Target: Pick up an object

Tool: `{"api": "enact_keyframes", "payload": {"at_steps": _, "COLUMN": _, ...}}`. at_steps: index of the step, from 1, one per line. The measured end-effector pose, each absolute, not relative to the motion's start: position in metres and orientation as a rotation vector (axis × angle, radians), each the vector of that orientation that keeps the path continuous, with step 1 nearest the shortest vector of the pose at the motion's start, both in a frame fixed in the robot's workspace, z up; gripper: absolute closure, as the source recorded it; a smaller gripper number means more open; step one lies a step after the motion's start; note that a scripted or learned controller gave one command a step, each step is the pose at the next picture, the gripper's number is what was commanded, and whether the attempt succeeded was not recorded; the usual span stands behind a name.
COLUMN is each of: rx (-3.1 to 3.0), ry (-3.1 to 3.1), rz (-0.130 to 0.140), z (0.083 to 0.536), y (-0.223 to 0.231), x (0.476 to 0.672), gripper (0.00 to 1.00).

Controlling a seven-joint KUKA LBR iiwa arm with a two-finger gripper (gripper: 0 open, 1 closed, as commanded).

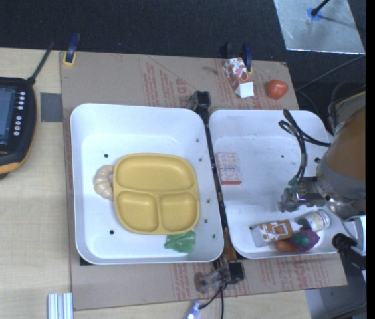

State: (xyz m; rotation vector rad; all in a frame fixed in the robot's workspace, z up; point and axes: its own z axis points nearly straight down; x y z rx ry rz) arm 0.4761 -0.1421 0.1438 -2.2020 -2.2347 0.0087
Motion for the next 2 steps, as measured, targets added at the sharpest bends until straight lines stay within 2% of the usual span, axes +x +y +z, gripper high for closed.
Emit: {"api": "enact_keyframes", "payload": {"at_steps": 2, "rx": -2.195, "ry": -2.241, "rz": 0.013, "z": 0.164, "y": -0.144, "x": 0.477, "gripper": 1.00}}
